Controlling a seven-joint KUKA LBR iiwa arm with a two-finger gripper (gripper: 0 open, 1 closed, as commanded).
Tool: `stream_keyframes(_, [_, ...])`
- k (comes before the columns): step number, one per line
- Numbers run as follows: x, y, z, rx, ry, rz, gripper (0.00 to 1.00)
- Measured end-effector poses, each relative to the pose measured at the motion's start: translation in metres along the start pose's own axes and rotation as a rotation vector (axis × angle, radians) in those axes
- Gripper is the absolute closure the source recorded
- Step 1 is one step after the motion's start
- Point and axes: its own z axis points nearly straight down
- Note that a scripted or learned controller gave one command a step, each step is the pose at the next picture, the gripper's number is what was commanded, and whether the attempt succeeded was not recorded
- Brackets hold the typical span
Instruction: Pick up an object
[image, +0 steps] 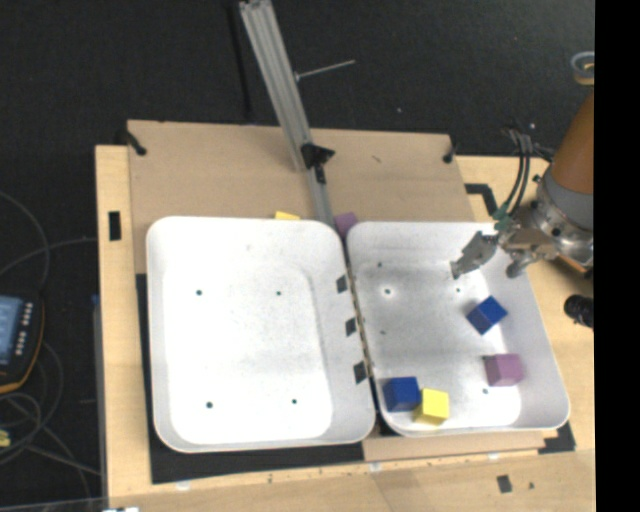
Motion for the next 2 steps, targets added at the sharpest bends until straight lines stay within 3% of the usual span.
stream_keyframes(1, [-0.039,-0.059,0.081,0.010,0.000,0.005,0.00])
stream_keyframes(2, [-0.051,-0.007,0.140,-0.018,-0.011,0.001,0.00])
